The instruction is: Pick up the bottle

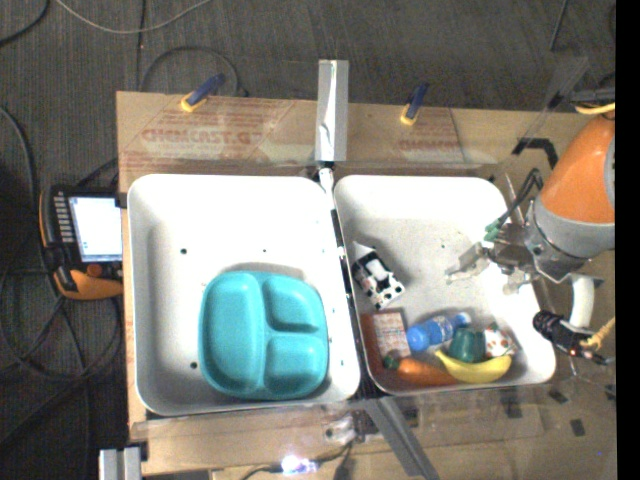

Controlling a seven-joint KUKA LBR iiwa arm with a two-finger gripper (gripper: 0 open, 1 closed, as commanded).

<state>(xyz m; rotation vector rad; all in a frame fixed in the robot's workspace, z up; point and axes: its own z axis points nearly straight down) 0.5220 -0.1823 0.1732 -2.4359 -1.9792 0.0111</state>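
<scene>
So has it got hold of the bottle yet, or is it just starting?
Just starting, it seems. The blue bottle lies in the right bin, among the toys at its near edge, beside a banana. The gripper hangs above the bin, up and to the right of the bottle, holding nothing. Reaching, gripping and lifting remain.

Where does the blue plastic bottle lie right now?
The blue plastic bottle lies in the right white bin, near its front edge, between the brown packet and the green cup, just above the yellow banana.

The bottle, blue with a pale cap, lies on its side near the right bin's front wall.
</scene>
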